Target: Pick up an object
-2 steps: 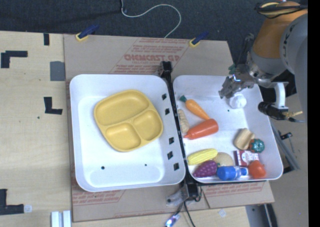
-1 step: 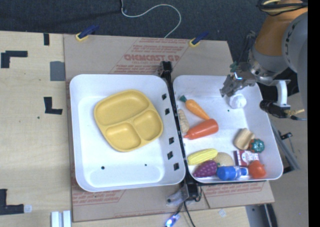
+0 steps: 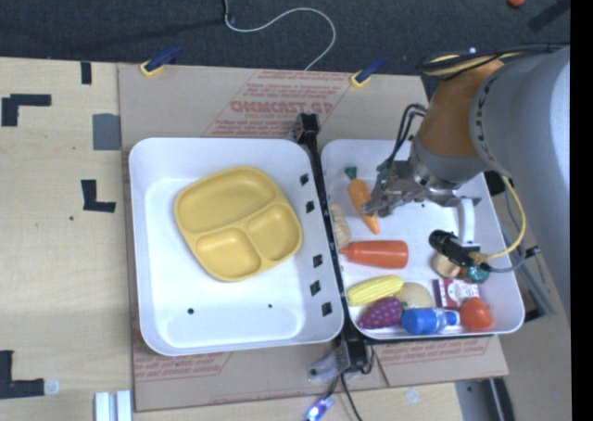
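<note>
Overhead view of two shallow white bins side by side on a cardboard-covered bench. The left bin [image 3: 153,317] holds a yellow three-compartment plastic tray [image 3: 238,222], lying near the frame's centre-left. The right bin [image 3: 505,317] holds the toy food: a small orange carrot with a green top [image 3: 359,195] near its upper left, a larger orange-red carrot-shaped piece [image 3: 374,253] below it, a yellow corn cob [image 3: 374,289], a purple bunch of grapes [image 3: 381,313], a blue bottle-like item [image 3: 425,321] and a red round piece [image 3: 476,315] along the lower edge.

The grey arm with its orange band [image 3: 451,118] enters from the upper right. Its two-finger gripper [image 3: 382,204] stands low over the small carrot, just beside or touching it; whether the fingers are spread or closed cannot be told, and no object is seen between them.

Step in hand, as judged: the descent onto the small carrot. The next move calls for the fingers to straddle the carrot's narrow body, close, then lift straight up clear of the bin wall.
</note>
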`<move>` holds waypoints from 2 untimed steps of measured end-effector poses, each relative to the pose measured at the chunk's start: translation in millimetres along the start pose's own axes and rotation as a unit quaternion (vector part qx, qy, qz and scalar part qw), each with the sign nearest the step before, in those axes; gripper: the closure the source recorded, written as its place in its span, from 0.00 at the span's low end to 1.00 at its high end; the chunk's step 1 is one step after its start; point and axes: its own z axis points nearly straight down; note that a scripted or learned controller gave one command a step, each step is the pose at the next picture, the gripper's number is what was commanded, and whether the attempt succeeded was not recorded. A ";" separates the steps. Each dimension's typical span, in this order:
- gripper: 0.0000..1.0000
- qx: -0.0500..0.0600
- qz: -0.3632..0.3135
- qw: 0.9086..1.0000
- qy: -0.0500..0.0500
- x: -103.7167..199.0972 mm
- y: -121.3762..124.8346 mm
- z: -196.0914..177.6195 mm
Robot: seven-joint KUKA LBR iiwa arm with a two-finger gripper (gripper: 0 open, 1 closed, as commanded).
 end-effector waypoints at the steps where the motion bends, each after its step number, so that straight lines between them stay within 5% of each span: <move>1: 1.00 0.001 0.000 1.000 0.000 0.0 -0.6 -9.1; 2: 1.00 0.000 -0.003 1.000 0.002 88.6 -48.4 -90.6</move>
